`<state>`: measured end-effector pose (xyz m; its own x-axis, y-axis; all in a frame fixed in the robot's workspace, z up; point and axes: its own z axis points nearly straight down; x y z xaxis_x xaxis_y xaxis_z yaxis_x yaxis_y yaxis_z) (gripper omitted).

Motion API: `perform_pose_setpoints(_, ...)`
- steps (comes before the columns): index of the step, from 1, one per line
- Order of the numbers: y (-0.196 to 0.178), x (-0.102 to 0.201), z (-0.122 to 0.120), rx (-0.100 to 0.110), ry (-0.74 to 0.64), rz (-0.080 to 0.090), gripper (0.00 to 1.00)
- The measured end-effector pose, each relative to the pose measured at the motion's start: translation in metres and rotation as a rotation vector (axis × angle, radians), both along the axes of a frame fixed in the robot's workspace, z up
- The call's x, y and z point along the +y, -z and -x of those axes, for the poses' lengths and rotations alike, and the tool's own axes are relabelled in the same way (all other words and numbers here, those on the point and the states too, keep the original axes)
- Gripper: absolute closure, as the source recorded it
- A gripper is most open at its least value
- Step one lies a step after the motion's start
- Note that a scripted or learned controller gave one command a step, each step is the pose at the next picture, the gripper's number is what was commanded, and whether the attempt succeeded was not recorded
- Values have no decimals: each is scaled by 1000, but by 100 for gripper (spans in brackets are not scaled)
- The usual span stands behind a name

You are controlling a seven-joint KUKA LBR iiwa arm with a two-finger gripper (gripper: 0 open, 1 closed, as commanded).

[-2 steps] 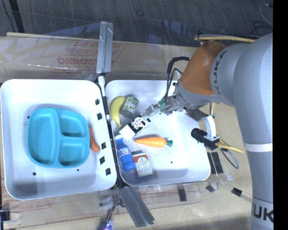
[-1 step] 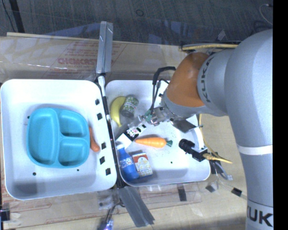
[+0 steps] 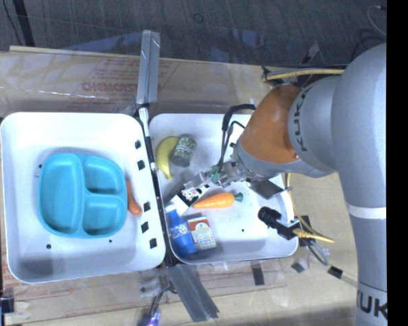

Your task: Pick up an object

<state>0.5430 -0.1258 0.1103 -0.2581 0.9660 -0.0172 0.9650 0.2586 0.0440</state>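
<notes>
Grey and orange, the arm (image 3: 313, 128) reaches from the right over the right bin (image 3: 258, 250), its gripper (image 3: 214, 176) low among the clutter (whether it is apart or closed, I cannot tell). In the left bin (image 3: 20, 250) sits a blue divided tray (image 3: 81, 194), with a small orange piece (image 3: 132, 199) at its right edge. The right bin holds a blue bottle (image 3: 178, 236) by a small carton (image 3: 202, 233), a banana (image 3: 165, 156) touching a can (image 3: 183, 149), and a carrot (image 3: 214, 200) just below the gripper.

hand (image 3: 214, 176) finger state unclear, arm (image 3: 353, 134) cut off at right, carton (image 3: 202, 233) label unreadable
</notes>
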Motion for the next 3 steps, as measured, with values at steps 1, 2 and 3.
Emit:
perform_pose_setpoints(1, -8, -37, 23, 19, 51, -4, 0)
perform_pose_setpoints(2, 0, -10, 29, 4, -155, 17, 0)
perform_pose_setpoints(3, -1, -36, 47, 14, 99, -10, 0)
